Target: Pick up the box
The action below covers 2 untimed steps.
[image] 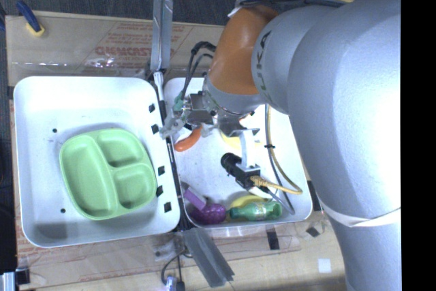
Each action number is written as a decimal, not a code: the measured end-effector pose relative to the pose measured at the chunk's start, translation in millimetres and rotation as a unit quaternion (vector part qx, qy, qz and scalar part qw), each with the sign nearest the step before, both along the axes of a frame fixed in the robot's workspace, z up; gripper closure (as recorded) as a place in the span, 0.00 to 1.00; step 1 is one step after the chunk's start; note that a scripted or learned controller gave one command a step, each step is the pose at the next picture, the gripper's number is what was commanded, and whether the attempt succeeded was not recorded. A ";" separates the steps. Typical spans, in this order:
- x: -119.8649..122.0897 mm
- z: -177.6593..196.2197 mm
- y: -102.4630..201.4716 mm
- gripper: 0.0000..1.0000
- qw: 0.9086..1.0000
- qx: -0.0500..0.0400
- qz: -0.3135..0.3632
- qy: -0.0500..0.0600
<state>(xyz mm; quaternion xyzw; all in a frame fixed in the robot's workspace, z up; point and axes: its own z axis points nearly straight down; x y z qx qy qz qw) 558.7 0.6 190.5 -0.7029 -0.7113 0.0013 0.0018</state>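
Camera view: claw (178, 120) is hovering by the left wall of the right bin (300, 180), just over an orange item (189, 140).
Small purple box (195, 200) is lying apart from the claw, toward the bin's lower-left corner, beside a round purple piece (211, 214). Can't tell the claw's opening.

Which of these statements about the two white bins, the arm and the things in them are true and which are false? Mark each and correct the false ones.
1. The green divided tray lies in the left bin. True.
2. The arm reaches over the left bin. False: it is over the right bin.
3. An orange, carrot-like thing lies by the right bin's left wall. True.
4. The purple thing lies on the green tray. False: it lies at the right bin's near edge.
5. A green bottle-like thing lies beside the purple thing. True.
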 end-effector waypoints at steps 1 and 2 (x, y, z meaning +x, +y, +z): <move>-78.6 0.3 14.7 0.00 1.000 0.000 -0.018 0.000; -82.6 0.1 -38.7 0.00 1.000 0.000 0.006 0.001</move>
